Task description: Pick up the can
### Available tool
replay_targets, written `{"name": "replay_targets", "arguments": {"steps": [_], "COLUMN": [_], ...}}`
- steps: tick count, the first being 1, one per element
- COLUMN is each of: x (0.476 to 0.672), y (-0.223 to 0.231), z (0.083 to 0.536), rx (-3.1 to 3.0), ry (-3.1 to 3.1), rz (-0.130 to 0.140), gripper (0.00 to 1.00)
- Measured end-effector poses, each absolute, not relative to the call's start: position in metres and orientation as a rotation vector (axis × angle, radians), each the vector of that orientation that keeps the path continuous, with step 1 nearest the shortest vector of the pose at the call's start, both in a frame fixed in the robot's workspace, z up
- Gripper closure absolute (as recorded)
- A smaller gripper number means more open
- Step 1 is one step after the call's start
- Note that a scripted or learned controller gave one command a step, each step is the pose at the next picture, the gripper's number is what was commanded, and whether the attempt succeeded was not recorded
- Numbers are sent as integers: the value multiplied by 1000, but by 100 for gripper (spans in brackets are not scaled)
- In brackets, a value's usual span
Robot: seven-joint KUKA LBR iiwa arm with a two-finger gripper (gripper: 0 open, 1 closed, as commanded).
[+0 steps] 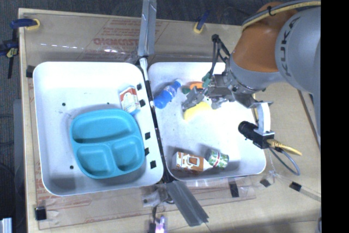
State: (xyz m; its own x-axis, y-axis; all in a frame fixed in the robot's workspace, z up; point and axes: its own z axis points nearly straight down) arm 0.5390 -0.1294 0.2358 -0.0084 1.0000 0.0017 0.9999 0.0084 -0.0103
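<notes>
1. Can [217,159] lies on its side by the near wall of the right bin [248,169], touching or just beside a brown carton [188,161]. Label is green/red, text too small to read.
2. Gripper [203,96] sits mid-bin over a yellow item [196,109], well apart from the can. Claw state: can't tell.
3. Step, IMO: reposition toward the near wall, line up across the can's width, and avoid the carton.
4. Blue bottle [166,94] is at the far-left of the bin.
5. Arm [289,46] reads "KUKA". Red print on the bench [117,41] is illegible.
</notes>
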Motion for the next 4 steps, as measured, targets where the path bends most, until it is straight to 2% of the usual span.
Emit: {"name": "replay_targets", "arguments": {"steps": [1, 2, 3, 4], "x": [556, 500, 476, 510], "y": [-149, -189, -206, -187], "z": [157, 130, 90, 89], "rx": [-2284, -2264, -2021, -2322], "ry": [-2146, -2166, -2397, -2107], "rz": [11, 8, 1, 6], "gripper": [0, 0, 0, 0]}}
